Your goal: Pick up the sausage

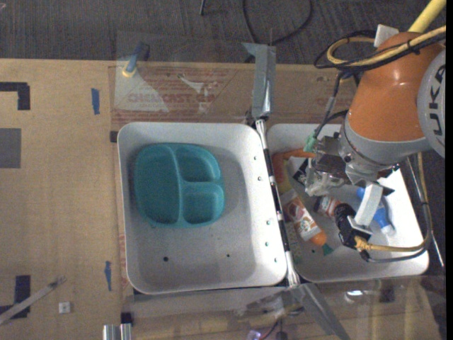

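Observation:
A reddish-brown, elongated sausage with pale patches lies in the right bin near its left wall, pointing toward the front. My gripper hangs low over the same bin, just behind and to the right of the sausage. The wrist hides its tip, and nothing shows as held in it.
A teal divided plate sits in the left bin. The right bin also holds an orange curved piece, a small orange item, a green bit and a blue object. The bulky arm covers the bin's back right.

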`<action>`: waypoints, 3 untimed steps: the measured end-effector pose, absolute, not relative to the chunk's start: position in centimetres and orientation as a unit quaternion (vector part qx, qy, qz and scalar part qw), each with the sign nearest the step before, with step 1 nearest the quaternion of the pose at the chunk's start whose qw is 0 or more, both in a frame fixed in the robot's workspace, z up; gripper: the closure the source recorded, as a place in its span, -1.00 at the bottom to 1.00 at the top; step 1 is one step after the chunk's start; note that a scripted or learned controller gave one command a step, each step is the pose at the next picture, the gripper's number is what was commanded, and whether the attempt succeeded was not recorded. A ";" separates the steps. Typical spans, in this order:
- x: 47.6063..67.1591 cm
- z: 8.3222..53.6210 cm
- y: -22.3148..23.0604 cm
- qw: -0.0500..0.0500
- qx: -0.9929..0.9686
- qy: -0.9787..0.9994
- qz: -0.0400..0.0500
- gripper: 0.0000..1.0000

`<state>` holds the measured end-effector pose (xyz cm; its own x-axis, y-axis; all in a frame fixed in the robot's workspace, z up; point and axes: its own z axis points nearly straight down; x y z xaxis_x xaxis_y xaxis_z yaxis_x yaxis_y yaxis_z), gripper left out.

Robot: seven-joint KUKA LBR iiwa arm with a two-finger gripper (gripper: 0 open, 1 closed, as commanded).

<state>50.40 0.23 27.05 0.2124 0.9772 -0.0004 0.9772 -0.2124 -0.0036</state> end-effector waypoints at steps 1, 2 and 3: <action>51.9 27.4 -3.6 -0.001 -0.808 -0.589 0.000 1.00; 51.9 27.4 -3.6 -0.001 -0.808 -0.589 0.000 -1.00; 53.3 43.5 -3.4 -0.002 -0.653 -0.757 0.000 -1.00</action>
